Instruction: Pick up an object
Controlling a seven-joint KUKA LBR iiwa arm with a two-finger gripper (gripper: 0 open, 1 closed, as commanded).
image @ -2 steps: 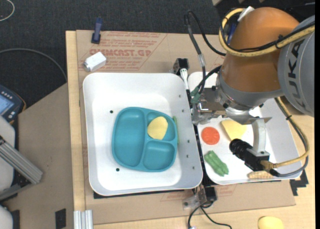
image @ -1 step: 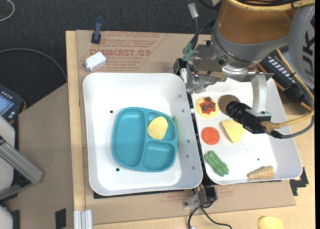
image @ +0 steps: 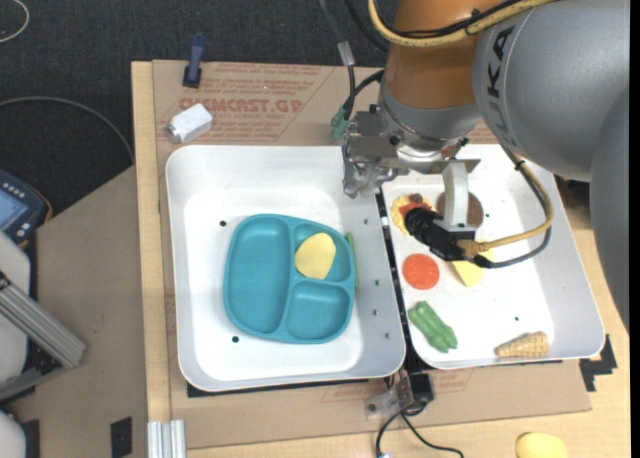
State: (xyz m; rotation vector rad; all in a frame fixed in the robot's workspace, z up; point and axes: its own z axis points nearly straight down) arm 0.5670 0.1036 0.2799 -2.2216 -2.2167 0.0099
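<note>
My gripper [image: 385,174] hangs over the divide between the two bins, at the far left corner of the right bin [image: 575,276]. Just below it, partly hidden, lies a small red and yellow item [image: 405,211]. Nearby in the right bin are a red disc [image: 421,271], a yellow wedge [image: 467,273], a green piece [image: 433,326], a waffle cone [image: 523,346] and a brown round thing [image: 472,211] behind the wrist. In the left bin [image: 195,246] a teal divided plate [image: 265,281] carries a yellow piece [image: 315,255] in its far right compartment.
The arm's grey and orange bulk covers the far right of the bench. On the cardboard behind the bins lie a small white block [image: 190,123] and a blue clip [image: 194,59]. A yellow object [image: 540,443] sits off the bench at the bottom right.
</note>
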